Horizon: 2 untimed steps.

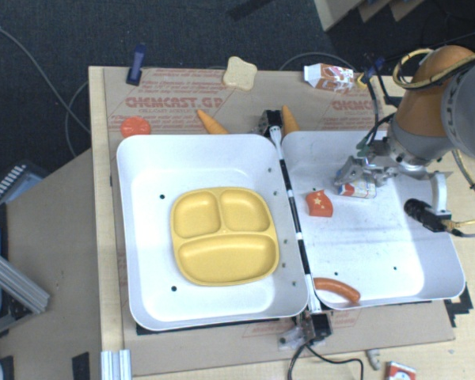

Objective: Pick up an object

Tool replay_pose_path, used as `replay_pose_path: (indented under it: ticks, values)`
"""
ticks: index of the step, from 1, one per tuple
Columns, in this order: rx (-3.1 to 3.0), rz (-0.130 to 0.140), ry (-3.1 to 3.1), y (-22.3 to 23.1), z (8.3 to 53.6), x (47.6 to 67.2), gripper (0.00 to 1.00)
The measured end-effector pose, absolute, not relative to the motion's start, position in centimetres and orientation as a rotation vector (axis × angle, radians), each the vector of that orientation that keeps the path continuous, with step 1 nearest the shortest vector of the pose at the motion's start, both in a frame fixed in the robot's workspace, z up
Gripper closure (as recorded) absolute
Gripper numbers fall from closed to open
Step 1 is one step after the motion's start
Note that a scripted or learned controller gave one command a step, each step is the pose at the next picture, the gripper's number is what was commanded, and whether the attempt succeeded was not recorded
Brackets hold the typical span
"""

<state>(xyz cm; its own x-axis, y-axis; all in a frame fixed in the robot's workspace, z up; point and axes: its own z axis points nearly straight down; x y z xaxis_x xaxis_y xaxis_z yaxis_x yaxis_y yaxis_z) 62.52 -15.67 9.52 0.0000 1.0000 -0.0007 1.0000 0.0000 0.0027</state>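
Left bin [142,212]: yellow tray [224,236]. Right bin [427,267]: red block [320,203] left of small carton [358,188]. Gripper [364,172] over carton, fingers' state unclear. Best: centre over carton, descend straight, close firmly, lift slowly.

The claw [362,172] is down in the right bin [396,252], right over a small red-and-white carton [356,189]. Just left of it lies an orange-red block [320,203], and a hot dog [336,290] rests at the near edge. A yellow divided tray [224,236] sits in the left bin [142,212].
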Motion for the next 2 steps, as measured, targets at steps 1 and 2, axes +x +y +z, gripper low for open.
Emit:
replay_pose_path:
  ticks: [1, 2]
  values:
    - [2.22, 0.003, 2.222, -11.9, 8.6, 61.3, 1.0]
    - [2.22, 0.002, 2.222, -7.1, 18.5, 57.1, 1.0]
